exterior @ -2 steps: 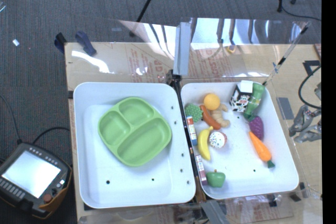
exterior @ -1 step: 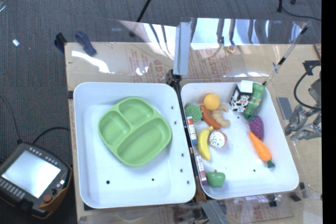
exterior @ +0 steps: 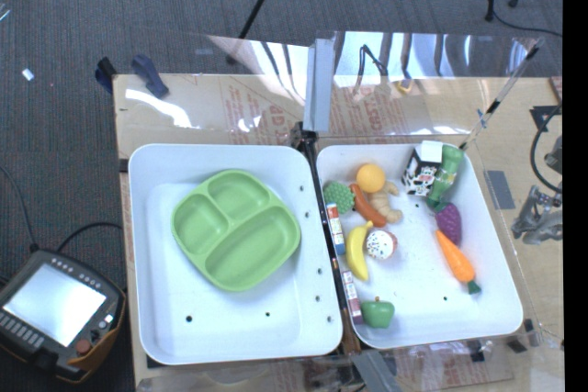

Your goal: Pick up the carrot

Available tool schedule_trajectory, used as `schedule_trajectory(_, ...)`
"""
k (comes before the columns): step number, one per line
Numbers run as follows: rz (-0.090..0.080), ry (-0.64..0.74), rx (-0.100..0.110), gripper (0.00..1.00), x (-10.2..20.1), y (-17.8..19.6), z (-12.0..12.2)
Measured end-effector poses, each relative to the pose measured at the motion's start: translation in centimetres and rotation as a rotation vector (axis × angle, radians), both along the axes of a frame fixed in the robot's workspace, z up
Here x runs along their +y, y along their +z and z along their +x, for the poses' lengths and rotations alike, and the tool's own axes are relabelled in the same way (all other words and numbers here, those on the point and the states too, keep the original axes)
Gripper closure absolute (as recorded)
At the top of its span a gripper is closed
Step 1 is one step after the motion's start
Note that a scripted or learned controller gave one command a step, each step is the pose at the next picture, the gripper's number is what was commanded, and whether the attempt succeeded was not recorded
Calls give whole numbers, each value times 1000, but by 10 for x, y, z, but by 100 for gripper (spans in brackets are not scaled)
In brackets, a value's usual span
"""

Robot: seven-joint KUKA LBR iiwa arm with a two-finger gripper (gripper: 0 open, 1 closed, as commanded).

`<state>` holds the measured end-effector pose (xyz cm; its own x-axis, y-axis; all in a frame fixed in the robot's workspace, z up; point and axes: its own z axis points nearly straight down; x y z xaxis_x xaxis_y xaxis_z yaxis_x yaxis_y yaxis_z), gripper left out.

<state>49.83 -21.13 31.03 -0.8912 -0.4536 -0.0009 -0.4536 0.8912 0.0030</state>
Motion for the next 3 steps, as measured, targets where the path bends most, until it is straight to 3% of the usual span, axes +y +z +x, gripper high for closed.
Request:
schedule_trajectory(1, 1, 360, 0, 100, -3, 25, 6)
schedule_trajectory(2, -1, 335, -5, 100, 4, 26, 81)
schedule_trajectory(3, 5, 811, 0, 100, -2, 25, -2)
